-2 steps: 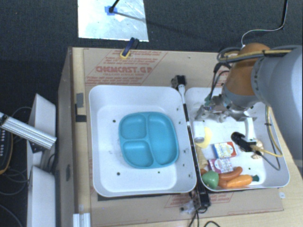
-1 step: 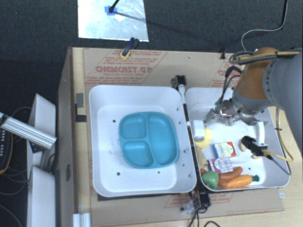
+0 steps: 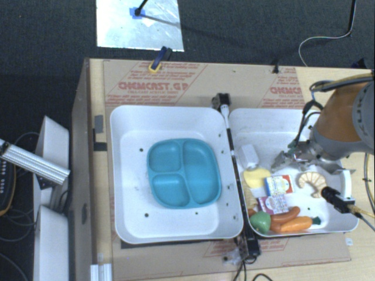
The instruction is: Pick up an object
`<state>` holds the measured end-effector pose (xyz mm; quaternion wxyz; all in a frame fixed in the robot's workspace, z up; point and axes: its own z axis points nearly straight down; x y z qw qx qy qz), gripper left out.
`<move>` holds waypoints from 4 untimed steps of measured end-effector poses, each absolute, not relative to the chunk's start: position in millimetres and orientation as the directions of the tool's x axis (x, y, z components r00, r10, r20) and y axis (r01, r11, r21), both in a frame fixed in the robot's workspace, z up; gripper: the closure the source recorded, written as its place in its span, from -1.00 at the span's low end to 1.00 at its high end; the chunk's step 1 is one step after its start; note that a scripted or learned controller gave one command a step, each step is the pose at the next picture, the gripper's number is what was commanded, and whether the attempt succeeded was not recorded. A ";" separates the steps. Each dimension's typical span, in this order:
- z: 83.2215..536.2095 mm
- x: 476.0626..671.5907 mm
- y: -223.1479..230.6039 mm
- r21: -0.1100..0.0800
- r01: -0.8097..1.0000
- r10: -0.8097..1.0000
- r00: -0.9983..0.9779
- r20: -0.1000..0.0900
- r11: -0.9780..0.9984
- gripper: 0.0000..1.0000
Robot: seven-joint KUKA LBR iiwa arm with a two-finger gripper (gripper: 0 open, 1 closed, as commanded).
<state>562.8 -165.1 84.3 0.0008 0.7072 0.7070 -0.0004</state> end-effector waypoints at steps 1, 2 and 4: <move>88.8 653.0 -203.4 0.004 1.000 1.000 -0.004 -0.001 0.004 -1.00; 84.2 595.7 -133.2 0.001 1.000 1.000 -0.004 0.001 0.004 -1.00; 158.3 579.5 -183.1 0.005 1.000 1.000 -0.003 -0.002 0.003 -1.00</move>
